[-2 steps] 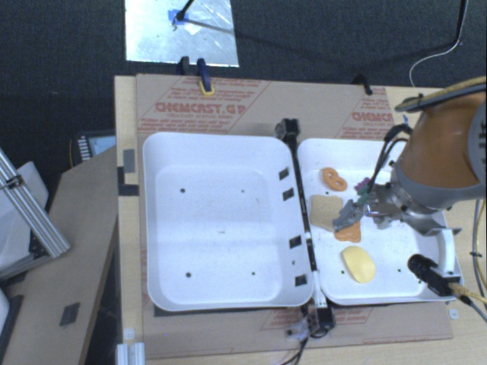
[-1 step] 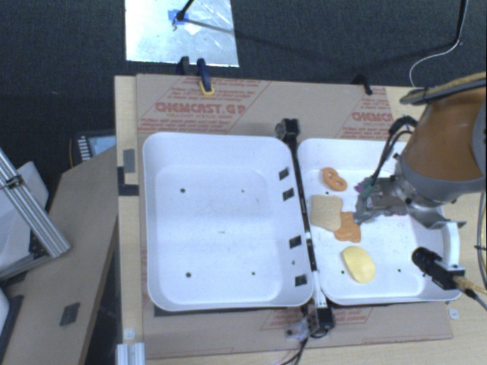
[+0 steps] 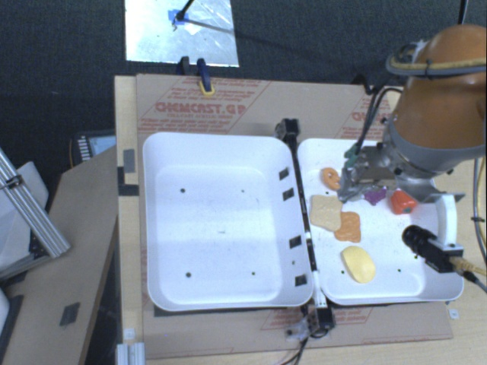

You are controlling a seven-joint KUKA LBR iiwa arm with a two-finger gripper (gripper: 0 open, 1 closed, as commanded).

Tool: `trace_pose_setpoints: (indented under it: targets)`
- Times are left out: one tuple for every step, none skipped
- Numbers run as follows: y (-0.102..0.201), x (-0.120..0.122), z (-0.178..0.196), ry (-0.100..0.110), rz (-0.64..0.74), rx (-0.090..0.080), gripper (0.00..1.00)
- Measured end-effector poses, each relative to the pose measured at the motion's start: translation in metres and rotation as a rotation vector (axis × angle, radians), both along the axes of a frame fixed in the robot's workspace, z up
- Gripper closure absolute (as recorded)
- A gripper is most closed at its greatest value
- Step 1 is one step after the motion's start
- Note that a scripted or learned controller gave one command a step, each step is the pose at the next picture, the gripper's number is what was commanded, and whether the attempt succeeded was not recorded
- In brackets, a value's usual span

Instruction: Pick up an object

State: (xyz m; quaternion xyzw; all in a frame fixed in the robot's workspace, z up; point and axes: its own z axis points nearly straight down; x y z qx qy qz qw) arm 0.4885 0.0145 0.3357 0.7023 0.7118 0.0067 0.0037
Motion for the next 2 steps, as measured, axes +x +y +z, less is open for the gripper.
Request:
trace_pose_setpoints:
  targets:
    - [0.049,-0.001,0.146,-0.006,-0.004,0.0,1.0]
    - [0.121,-0.003,0.113,0.015,-0.002,-0.003,1.0]
